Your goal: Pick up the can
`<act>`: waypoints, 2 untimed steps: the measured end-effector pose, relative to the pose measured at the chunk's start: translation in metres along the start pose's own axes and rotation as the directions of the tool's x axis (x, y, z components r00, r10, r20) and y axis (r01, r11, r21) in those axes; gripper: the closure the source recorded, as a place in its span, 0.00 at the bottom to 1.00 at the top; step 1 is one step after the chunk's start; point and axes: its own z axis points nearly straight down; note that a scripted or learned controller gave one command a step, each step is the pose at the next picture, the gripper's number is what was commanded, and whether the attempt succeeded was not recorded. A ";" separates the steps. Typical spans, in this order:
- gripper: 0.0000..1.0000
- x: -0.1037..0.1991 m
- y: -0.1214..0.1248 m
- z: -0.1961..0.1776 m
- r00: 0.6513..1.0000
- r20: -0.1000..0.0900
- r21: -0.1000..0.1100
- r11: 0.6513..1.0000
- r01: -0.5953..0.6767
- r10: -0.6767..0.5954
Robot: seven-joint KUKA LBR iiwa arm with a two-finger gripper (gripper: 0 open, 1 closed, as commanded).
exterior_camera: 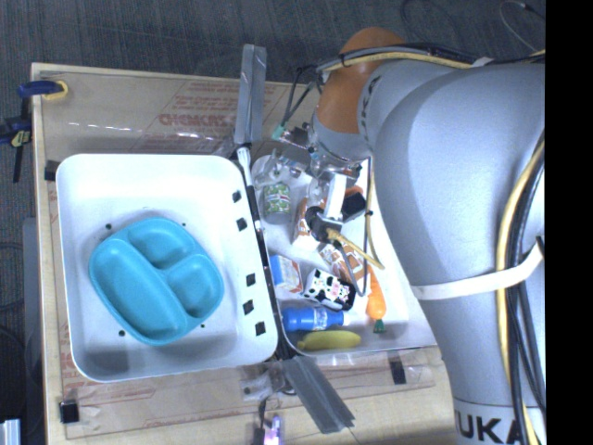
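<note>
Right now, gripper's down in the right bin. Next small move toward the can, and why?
Probably a short lift and a small re-centre over the can, which lies in the far corner of the right bin. The gripper sits just beside it amid clutter, and nothing shows the can held, so approaching again from above looks safer than pushing sideways.

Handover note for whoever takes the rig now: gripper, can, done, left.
Gripper: down in the right bin, among the clutter; whether its jaws are open or shut cannot be told.
Can: in the right bin's far-left corner, beside the gripper, not visibly held.
Other items: blue bottle, banana, carrot and black-and-white item at the bin's near end. Blue divided tray sits in the left bin.
Done: arm has reached the right bin.
Left: grasp the can and lift it.
</note>
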 end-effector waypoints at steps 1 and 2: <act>0.00 -0.029 0.011 -0.042 1.000 -0.003 0.003 1.000 0.004 -0.004; 0.00 -0.014 0.012 0.016 0.999 -0.005 -0.018 0.999 0.047 -0.047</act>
